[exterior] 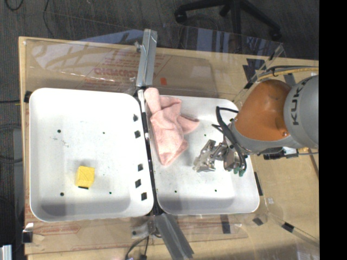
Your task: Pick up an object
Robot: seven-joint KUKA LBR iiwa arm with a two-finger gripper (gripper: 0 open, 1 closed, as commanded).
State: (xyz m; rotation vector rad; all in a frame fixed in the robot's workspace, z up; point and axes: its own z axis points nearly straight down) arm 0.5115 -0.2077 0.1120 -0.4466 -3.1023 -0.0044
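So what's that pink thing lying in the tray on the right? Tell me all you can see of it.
The crumpled pink cloth looks like soft fabric, bunched and folded. It lies in the right shallow white bin, against the left wall next to the divider, with its top edge riding up onto the rim. One flap spreads right toward the middle. The robot's gripper sits apart from it, to its right.

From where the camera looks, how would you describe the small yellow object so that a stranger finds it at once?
Look at the left bin of the two white ones. Near its front left corner lies a small yellow block, alone. It is square and bright, unlike the soft pink cloth in the right bin.
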